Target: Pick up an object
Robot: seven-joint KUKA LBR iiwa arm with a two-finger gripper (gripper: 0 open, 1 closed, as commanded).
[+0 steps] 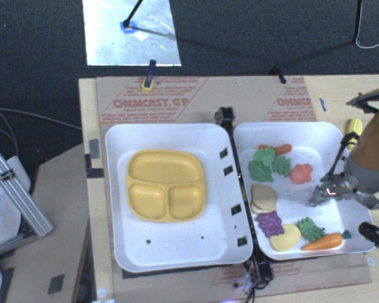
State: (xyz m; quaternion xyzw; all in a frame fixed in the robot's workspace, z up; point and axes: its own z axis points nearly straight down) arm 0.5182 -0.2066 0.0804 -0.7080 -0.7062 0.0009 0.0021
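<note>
Red "CHEMCAST GP" lettering showing on the brown sheet (174,101) beyond the left bin, repeating partly legible far right.

Toy food pieces (287,199) lie scattered in right bin (331,134), incl. carrot (322,241).

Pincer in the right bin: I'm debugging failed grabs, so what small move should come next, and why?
Probably a short move left and down toward the pink toy. The pincer sits over bare bin floor in the right bin, beside the food toys, with nothing seen between its tips, and the pink toy lies closest.
</note>
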